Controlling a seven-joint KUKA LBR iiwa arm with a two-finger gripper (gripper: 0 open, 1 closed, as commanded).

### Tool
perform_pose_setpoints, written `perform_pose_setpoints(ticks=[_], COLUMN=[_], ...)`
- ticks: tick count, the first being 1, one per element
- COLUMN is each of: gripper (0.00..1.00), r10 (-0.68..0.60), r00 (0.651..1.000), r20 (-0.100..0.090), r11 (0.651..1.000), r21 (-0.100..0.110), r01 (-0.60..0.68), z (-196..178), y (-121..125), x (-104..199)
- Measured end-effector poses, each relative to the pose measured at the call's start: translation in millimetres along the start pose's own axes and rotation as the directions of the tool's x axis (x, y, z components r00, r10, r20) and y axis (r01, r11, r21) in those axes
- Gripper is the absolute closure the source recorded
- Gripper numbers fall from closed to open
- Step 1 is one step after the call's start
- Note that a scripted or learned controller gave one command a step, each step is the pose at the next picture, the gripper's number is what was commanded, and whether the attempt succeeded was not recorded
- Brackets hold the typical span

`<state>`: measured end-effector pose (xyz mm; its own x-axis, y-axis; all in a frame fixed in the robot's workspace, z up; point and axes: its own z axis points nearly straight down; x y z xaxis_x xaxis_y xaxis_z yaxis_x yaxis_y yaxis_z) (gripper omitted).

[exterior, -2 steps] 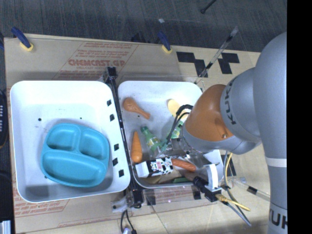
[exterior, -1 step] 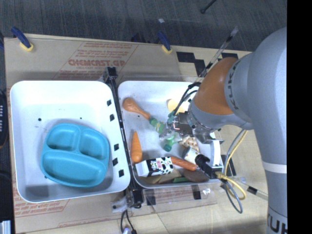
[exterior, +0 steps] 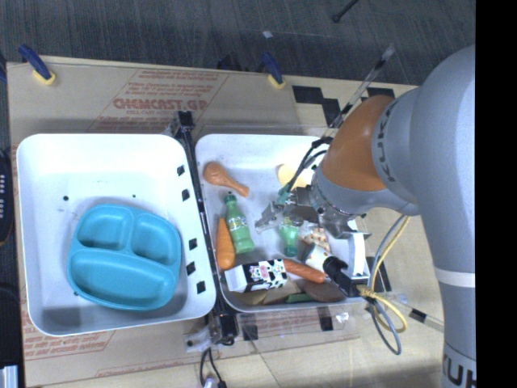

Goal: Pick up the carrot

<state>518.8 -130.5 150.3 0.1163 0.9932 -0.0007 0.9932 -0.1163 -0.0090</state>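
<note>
Right, my arm [exterior: 420, 160] hangs over the right bin [exterior: 250, 145]. The tool [exterior: 292, 212] hovers mid-bin; whether it's released or clenched I cannot tell. The carrot [exterior: 225, 245] lies left of it along the bin's left wall, long axis front-to-back, green bottle [exterior: 237, 225] between.

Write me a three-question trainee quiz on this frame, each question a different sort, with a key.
1. True or false: the blue divided tray sits in the right bin.
2. Multiple choice: the carrot lies (A) against the right bin's left wall, beside the green bottle; (B) on the tray; (C) outside both bins.
3. Fill in: the gripper hovers over the ___ bin.

Key
1. False: it sits in the left bin.
2. A.
3. Right; it is apart from the carrot, which lies on the far side of the bottle.
</note>
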Motion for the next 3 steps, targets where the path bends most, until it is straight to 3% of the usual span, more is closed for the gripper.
perform_pose_setpoints(ticks=[1, 2, 3], gripper=[0.0, 0.0, 0.0], r10=[0.171, 0.274, 0.414], r00=[0.985, 0.962, 0.91], r20=[-0.001, -0.002, -0.009], r11=[0.985, 0.962, 0.91], r21=[0.0, 0.001, -0.007], r01=[-0.171, -0.274, -0.414], z=[14, 59, -46], y=[60, 17, 92], x=[25, 37, 85])
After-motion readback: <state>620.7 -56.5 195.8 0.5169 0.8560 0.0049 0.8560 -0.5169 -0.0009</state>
